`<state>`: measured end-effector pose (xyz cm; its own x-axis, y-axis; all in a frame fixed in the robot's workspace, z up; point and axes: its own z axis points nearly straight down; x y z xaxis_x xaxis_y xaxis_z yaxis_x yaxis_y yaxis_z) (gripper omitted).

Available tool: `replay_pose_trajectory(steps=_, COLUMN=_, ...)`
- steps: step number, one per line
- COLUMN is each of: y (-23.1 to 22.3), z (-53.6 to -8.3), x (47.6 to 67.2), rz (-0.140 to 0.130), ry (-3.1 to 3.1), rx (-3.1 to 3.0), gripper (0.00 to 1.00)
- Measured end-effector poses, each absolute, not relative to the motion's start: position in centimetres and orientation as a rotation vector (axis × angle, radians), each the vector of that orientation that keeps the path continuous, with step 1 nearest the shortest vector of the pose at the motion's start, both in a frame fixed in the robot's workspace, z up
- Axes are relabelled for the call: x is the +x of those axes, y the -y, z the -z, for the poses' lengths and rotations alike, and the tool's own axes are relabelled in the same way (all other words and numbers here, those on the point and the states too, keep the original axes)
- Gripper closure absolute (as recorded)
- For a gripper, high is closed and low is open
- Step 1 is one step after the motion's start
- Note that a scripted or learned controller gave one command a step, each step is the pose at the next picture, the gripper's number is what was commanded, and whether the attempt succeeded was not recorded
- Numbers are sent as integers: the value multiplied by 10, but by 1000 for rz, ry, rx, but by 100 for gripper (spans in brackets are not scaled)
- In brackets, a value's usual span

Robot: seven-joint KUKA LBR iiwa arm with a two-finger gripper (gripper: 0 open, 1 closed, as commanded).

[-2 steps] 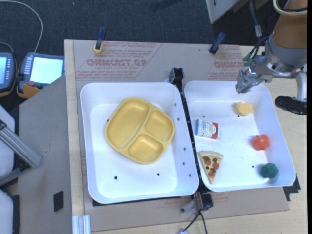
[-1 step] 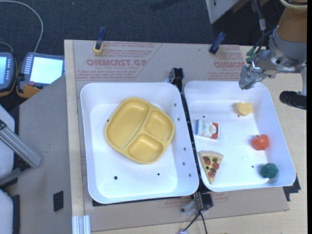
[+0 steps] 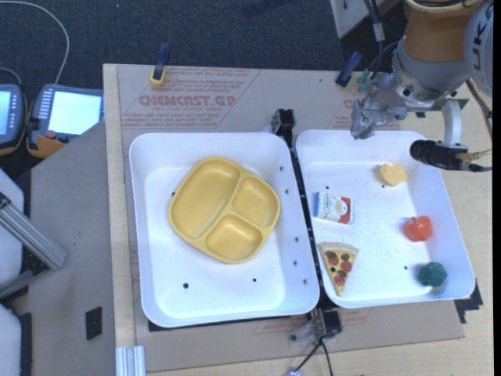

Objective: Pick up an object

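Observation:
The right bin point(image 3: 438, 288) holds several small objects: a white and blue carton point(image 3: 333, 207), a pizza slice point(image 3: 339, 264), a yellow lump point(image 3: 393, 175), a red tomato-like piece point(image 3: 418, 229) and a dark green broccoli piece point(image 3: 431, 274). My gripper point(image 3: 363, 124) hangs over the back left corner of that bin, above and behind the carton. Nothing shows between its fingers. The arm's grey wrist with the orange band point(image 3: 442, 30) reaches in from the upper right.
A yellow divided tray point(image 3: 225, 208) lies in the left bin point(image 3: 156, 288). Black clamps point(image 3: 282, 121) sit at the joint between the two bins. A dark cylinder point(image 3: 434, 153) juts over the right bin's back right. Screens point(image 3: 66, 112) stand off the bench at left.

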<state>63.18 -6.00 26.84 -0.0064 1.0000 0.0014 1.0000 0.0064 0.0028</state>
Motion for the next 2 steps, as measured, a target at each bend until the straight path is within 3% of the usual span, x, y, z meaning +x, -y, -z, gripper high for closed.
replay_pose_trajectory(steps=2, y=-45, z=-250, x=644, rz=0, ry=-2229, rx=2217, gripper=100)
